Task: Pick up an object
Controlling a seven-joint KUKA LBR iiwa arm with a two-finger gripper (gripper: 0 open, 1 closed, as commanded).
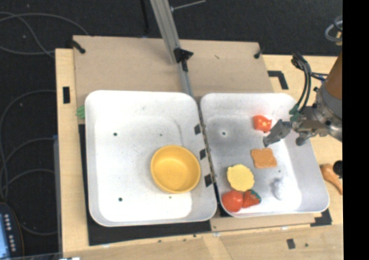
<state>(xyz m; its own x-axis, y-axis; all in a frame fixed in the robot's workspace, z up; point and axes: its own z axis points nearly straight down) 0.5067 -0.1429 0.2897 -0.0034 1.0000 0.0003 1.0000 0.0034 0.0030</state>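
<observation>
Camera view, looking down at a slant on a tan tabletop with two shallow white bins side by side.

Left bin: yellow bowl upright toward its lower right part, near the divide between bins.

Right bin: small red tomato-like toy in the upper part; tan toast-like square below it, around mid-bin; yellow ruffled round piece lower left of the toast, near but apart from it; red strawberry-like toy with green leaf at the bottom edge, just below the yellow piece, touching or nearly so; small grey blurred item to the lower right, too faint to name.

Grey arm with orange band coming in from the right edge. Gripper over the right bin's right side, just right of the tomato-like toy and above the toast. Dark finger slanted down-left, tip close to the tomato-like toy, contact unclear. Jaws spread, released, nothing seen between them.

Grey metal pole slanting from top centre down to the bin divide. Orange item on the tabletop at the right, outside the right bin. Black cables on the dark floor at left.
</observation>
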